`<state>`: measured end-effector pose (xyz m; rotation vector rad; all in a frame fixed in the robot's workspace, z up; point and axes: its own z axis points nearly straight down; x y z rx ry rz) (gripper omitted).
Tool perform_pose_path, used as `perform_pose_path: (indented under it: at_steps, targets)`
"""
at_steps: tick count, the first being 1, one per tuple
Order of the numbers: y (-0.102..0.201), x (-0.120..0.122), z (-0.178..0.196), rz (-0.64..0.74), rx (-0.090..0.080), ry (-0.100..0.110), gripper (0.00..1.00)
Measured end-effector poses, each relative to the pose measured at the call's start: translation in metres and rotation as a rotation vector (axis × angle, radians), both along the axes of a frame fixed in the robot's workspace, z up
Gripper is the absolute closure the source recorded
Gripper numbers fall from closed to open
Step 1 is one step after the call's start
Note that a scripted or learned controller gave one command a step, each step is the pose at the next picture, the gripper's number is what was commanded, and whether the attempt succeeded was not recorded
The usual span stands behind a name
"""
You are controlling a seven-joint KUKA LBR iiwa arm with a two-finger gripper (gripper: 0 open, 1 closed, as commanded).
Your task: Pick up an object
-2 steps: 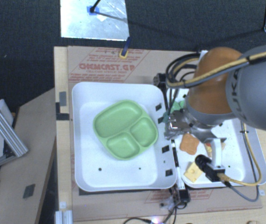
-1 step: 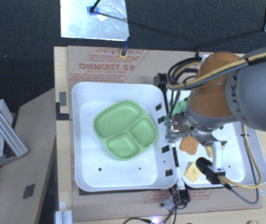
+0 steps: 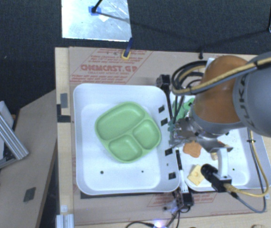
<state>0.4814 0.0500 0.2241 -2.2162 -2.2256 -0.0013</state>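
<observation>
Two shallow white bins sit side by side on a printed cardboard sheet (image 3: 109, 66) that covers the worktop. The left bin (image 3: 90, 175) holds a pale green divided plate (image 3: 128, 132). It lies flat near the bin's middle, a little toward the far edge, with its three compartments facing up and its rims clear of the bin walls.

The grey arm (image 3: 261, 103) comes in from the worktop's right side and leans over the right bin (image 3: 244, 167), covering much of it. Its orange band (image 3: 221, 91) sits above the bin's far half. The hand (image 3: 177, 136) is low in the right bin, close against the wall that adjoins the left bin and about halfway between the near and far edges. The wrist blocks the view from above, so I cannot tell whether the hand is clenched or released, or whether anything is in it.

The loose things are all in the right bin. A small flat orange piece (image 3: 191, 149) lies on the floor just beside the hand, on its near side. I cannot say whether they touch. A pale yellow wedge (image 3: 195, 176) lies closer to the near edge, apart from the orange piece. A small green thing (image 3: 187, 106) shows toward the far edge, mostly hidden behind the arm's cables and too hidden to identify.
</observation>
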Motion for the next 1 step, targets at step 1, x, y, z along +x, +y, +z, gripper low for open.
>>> perform_pose_path:
  at_steps: [1]
  targets:
    - [-0.0054,0.0025,0.0075,-0.003,-0.001,-0.001,1.0]
